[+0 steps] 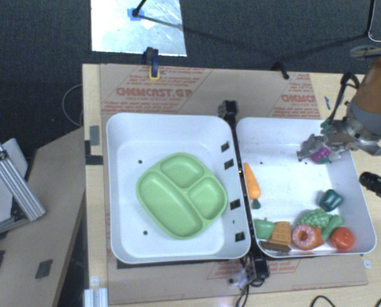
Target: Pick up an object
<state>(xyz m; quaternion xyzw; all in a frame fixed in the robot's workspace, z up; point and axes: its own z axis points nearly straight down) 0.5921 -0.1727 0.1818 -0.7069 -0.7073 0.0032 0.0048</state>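
1. Camera view: a small purple plastic toy [320, 153] sits at the tip of the tool [313, 148], over the upper right part of the right white bin [277, 139]. Whether the tool is apart, together or clamped on the toy I cannot tell.
2. The toy looks light, stiff and smooth, likely slippery; gripping across its narrow middle seems safest.
3. Glossy moulded play food, an orange plastic carrot [251, 183] and a pink plastic doughnut [304, 236] included, crowds the bin's lower edge; the left bin holds a matte green compartment plate [181, 196].

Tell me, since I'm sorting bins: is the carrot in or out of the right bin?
In: carrot lies inside right bin.
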